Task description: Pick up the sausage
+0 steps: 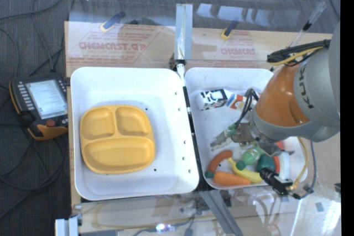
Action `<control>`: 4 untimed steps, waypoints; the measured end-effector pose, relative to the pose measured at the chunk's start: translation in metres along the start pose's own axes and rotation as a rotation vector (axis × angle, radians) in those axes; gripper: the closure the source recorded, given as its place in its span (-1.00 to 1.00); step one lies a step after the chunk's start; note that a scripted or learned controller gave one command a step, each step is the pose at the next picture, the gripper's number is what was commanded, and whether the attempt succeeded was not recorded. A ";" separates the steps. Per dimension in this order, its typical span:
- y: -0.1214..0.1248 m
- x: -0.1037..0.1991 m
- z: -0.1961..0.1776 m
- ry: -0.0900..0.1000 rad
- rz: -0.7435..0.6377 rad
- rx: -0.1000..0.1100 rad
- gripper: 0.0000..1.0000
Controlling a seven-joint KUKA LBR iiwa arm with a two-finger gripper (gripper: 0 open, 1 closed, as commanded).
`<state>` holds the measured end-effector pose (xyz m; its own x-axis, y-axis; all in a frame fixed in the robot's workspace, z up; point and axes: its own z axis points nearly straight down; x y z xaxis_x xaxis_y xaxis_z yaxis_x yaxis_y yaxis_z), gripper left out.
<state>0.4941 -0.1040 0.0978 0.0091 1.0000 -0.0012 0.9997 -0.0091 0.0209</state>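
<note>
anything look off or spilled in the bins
Nothing stands out. The yellow three-compartment plastic plate lies flat in the left white bin; the toy foods, including the reddish-brown sausage, sit inside the right white bin.

Arm (pixel 310 91) casing: letters "KU" read, remainder cut off.
Cardboard sheet (pixel 119 47) at bench far edge: red print noted, mirrored, illegible.
</note>
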 end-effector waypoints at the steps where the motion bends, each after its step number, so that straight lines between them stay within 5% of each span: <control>1: -0.003 0.001 0.006 -0.005 -0.101 0.001 -1.00; 4: -0.003 -0.002 0.007 -0.008 -0.319 0.000 -1.00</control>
<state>0.4914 -0.1062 0.0912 -0.3044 0.9524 -0.0157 0.9523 0.3047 0.0181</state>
